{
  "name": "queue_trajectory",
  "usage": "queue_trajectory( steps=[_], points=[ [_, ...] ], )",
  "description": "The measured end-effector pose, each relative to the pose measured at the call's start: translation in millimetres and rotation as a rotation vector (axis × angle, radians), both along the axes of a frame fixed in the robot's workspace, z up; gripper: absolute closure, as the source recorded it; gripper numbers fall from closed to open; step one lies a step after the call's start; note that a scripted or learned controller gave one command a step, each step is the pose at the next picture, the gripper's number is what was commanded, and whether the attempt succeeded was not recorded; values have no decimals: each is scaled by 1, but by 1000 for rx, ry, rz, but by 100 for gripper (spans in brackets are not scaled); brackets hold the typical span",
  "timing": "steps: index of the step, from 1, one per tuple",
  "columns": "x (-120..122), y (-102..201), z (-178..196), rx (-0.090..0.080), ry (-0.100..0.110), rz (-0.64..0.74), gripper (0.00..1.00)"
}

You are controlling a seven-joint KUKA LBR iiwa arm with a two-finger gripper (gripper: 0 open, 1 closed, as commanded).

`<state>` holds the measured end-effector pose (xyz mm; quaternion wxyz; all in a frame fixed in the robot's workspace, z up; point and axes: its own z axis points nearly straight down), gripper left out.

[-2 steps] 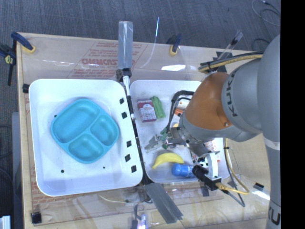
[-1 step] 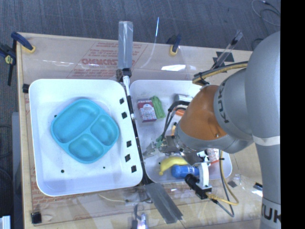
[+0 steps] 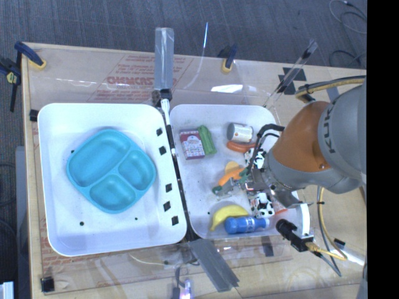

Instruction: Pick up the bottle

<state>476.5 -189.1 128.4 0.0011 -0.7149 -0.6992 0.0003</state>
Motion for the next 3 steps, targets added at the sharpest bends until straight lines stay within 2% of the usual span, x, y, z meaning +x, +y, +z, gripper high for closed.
queue_trajectory(
  steps=[1, 2, 3],
  points=[
    [1, 64, 60, -1, 0, -212, 0],
    [84, 98, 51, -1, 5, -353, 0],
    [147, 49, -31, -1, -6, -416, 0]
  ],
)
